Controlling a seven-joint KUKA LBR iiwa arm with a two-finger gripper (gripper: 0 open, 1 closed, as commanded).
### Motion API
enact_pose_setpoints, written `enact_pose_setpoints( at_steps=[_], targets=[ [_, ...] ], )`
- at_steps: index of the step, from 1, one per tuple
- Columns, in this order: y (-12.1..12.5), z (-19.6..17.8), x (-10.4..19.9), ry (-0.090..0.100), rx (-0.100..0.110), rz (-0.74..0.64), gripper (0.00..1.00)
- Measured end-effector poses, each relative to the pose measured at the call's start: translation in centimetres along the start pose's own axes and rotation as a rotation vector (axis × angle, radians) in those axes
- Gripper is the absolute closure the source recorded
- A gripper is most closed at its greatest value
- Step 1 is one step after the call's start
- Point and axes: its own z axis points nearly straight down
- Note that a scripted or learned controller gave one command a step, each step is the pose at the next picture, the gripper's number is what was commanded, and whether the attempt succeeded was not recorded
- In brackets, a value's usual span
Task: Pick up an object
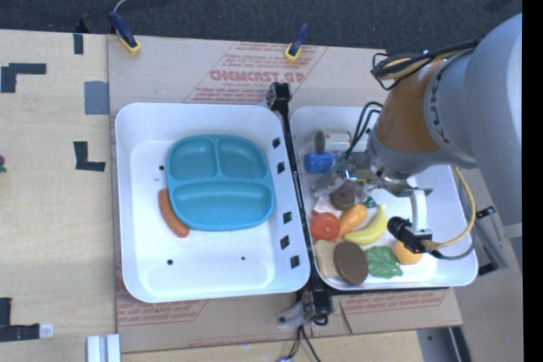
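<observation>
Now | arm (441, 110) bent low over right bin (462, 271) | gripper (349, 182) among toy food, grip state unclear

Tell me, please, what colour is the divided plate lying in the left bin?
Light blue; the divided plastic plate shows clearly in the overhead camera view.

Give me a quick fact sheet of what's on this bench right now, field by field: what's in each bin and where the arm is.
left bin: blue divided plate; orange sausage-like toy touching its left edge
right bin: toy food pile with tomato, carrot, banana, brown cookie, green piece, blue block
arm: over the right bin
gripper: down among the toys, near a brown round piece
held object: none visible
</observation>
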Motion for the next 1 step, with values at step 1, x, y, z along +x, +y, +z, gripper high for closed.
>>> enact_pose_setpoints(
  at_steps=[1],
  targets=[
    [3.07, 0.07, -0.54, 0.002, 0.002, 0.000, 0.00]
  ],
)
